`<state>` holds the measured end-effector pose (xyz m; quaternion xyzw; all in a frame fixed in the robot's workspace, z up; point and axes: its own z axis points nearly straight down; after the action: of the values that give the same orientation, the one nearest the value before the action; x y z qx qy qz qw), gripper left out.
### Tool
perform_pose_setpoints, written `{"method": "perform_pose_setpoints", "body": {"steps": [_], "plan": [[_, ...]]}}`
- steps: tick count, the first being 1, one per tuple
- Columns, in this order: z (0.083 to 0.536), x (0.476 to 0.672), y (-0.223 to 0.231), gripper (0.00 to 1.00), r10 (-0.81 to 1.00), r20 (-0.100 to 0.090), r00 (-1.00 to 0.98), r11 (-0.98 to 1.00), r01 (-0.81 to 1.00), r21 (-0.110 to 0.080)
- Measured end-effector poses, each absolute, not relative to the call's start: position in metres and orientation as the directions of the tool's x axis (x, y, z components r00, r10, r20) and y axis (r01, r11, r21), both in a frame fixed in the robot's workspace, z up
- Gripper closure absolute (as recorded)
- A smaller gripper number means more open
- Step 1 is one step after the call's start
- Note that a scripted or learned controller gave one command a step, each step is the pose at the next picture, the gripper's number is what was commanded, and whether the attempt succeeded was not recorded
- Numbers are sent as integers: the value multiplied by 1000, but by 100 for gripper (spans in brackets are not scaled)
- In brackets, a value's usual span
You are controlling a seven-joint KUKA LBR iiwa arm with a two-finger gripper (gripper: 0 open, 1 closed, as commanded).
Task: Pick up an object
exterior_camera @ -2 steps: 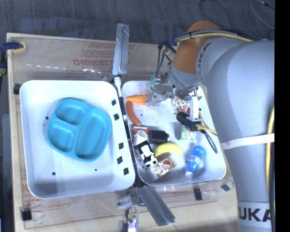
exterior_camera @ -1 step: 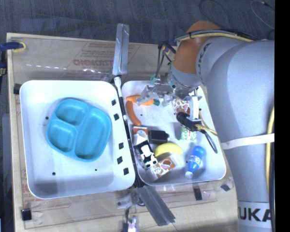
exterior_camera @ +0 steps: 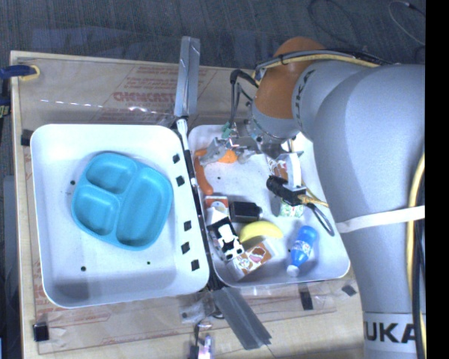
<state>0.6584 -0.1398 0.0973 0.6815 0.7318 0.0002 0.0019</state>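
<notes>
The grey arm (exterior_camera: 374, 163) is the biggest thing here; it fills the side at three o'clock and bends toward the middle, with its orange band (exterior_camera: 284, 81) high up at about one o'clock. Under it stand the two white bins. The left bin (exterior_camera: 52, 200) holds a blue divided tray (exterior_camera: 122, 199) with three compartments, lying flat, its long axis going from ten o'clock to four o'clock. The right bin (exterior_camera: 329, 264) is smaller in what I can see, because the arm covers its part at two o'clock. The gripper (exterior_camera: 239, 144) is down at the far end of this bin, near twelve o'clock of it, among some orange pieces (exterior_camera: 226, 155); I cannot tell how it stands or if it has anything. In the near half of the right bin the objects lie close together. A blue bottle (exterior_camera: 302, 248) lies at about five o'clock of the bin, its long axis tilted, white cap pointing toward seven o'clock. Just beside it, toward nine o'clock, is a yellow banana-like fruit (exterior_camera: 259, 232), long axis almost across the bin. A small black block (exterior_camera: 244, 210) lies just above the fruit, and a black-and-white carton (exterior_camera: 226, 239) touches the fruit on its nine o'clock side.
</notes>
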Motion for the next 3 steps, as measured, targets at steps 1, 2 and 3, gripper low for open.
{"method": "perform_pose_setpoints", "body": {"steps": [1,2,3], "plan": [[106,658,-140,100,997,-2,-74,74,997,-1],[107,658,-139,0,997,-2,-74,74,997,-1],[117,658,-140,100,997,-3,-77,77,997,-3]]}}
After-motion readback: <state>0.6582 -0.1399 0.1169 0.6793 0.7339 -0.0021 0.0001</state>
